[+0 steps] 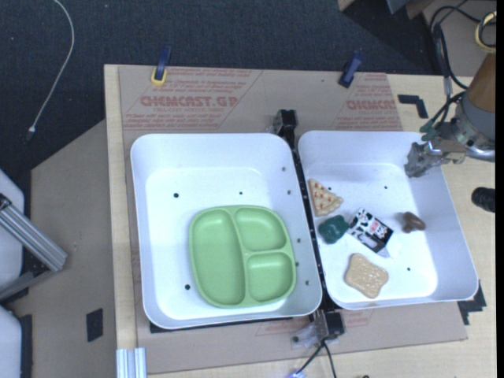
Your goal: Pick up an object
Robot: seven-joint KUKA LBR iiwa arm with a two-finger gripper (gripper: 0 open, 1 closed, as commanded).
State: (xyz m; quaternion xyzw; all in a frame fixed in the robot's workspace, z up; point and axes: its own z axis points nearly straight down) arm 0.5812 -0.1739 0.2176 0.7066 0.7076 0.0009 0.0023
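Observation:
The right bin holds several small items: a waffle-patterned cracker piece, a dark green lump, a black-and-white packet, a small brown piece and a tan toast-shaped piece. My gripper hangs at the bin's far right rim, well away from all of these items. Nothing shows between its fingers.
The left bin holds a green divided plate. A black clamp sits between the bins at the back. Blue and yellow clips hold the cardboard base at its far edge.

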